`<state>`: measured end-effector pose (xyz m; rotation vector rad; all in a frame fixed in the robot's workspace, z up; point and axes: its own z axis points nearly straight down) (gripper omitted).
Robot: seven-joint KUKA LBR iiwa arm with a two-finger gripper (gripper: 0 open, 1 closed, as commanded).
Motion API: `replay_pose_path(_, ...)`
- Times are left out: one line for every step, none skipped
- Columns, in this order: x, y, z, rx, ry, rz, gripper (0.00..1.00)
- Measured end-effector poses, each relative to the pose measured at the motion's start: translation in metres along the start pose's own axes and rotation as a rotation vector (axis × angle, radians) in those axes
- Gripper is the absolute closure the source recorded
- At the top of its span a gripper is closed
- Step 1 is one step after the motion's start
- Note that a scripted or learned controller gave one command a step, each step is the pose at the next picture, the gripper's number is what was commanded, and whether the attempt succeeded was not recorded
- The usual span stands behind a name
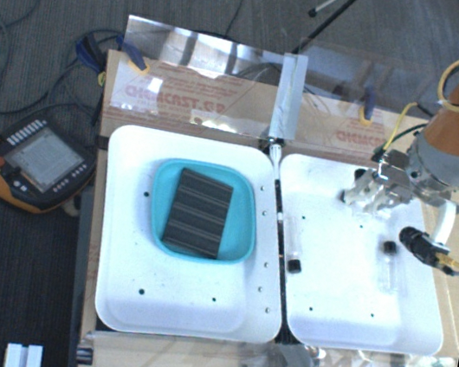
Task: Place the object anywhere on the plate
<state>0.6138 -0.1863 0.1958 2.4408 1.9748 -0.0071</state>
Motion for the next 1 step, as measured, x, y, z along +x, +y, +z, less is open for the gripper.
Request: replay_pose_path(0.0000, 0.0001, -0.0002, -0.001, 0.000, 0.000, 0.00)
